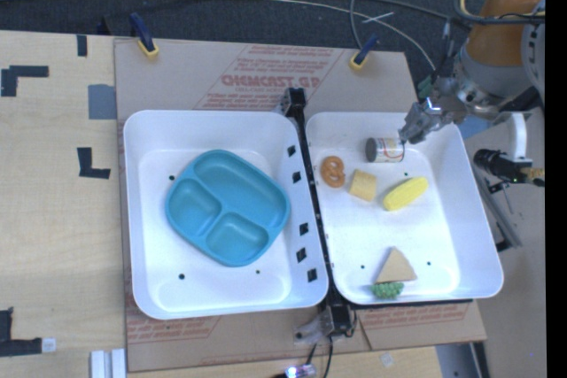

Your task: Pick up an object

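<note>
The gripper [413,134] hung just right of a small smooth can [384,150] lying on its side, long axis left-right; whether its jaws were wide or narrow, I couldn't tell.

Blue plastic divided plate [227,206] lies in left white bin [146,261]; two blue-yellow clamps [143,37] [362,53] grip brown cardboard sheet [257,75].
</note>
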{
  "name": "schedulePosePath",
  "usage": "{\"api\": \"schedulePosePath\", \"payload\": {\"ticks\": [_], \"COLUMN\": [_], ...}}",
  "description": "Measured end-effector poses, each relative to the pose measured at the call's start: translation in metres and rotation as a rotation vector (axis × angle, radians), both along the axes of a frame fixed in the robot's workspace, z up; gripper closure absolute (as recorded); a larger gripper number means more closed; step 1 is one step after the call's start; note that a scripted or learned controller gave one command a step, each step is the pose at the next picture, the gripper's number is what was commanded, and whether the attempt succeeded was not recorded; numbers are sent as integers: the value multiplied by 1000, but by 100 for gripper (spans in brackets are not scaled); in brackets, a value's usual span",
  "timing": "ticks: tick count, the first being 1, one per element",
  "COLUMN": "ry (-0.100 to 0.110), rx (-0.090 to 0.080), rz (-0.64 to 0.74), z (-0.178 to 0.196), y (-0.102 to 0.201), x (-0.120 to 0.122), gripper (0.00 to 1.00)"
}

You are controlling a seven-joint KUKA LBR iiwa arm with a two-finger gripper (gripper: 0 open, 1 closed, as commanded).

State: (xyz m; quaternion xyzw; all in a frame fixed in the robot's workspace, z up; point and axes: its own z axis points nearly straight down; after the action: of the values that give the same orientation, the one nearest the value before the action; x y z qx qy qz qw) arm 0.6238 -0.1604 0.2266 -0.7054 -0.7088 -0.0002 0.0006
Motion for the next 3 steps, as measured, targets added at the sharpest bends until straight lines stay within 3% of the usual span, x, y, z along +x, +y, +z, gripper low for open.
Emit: {"api": "schedulePosePath", "payload": {"ticks": [1,3], "ry": [3,2], "rx": [0,1], "rz": [0,2], "z": [-10,6], "y": [50,160], "x": [-21,-56], "gripper": [100,100]}}
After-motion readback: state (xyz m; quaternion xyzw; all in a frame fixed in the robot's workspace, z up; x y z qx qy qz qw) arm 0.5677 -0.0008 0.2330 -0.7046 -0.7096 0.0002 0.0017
